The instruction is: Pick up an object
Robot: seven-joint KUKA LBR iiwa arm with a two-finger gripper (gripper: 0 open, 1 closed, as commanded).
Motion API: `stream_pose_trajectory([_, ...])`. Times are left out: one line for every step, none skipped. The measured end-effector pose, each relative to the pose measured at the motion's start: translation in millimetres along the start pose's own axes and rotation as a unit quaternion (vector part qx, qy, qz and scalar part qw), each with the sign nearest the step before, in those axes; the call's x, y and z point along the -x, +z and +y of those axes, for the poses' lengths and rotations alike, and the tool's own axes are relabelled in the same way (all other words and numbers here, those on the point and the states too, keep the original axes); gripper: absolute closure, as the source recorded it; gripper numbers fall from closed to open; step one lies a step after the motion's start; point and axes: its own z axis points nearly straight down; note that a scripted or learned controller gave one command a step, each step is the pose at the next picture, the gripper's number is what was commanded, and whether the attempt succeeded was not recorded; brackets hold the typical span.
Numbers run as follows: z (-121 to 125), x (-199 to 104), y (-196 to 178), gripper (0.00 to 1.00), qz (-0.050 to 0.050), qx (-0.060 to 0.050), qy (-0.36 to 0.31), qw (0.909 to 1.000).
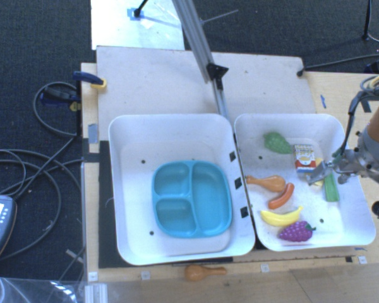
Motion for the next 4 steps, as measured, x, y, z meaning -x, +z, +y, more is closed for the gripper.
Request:
stream_pose_trajectory([3.4, -2.1, 42.2, 0.0, 0.0, 0.0, 0.001, 1.0])
stream_pose_trajectory([4.8, -0.8, 64.0, 0.0, -0.002, 0.003, 0.003, 1.0])
stream_pose_trajectory([6.3, -0.5, 51.6, 1.0, -0.003, 0.005, 0.002, 1.0])
stream_pose_trajectory([13.9, 5.3, -9.8, 1.0, -0.002, 0.005, 0.0, 1.0])
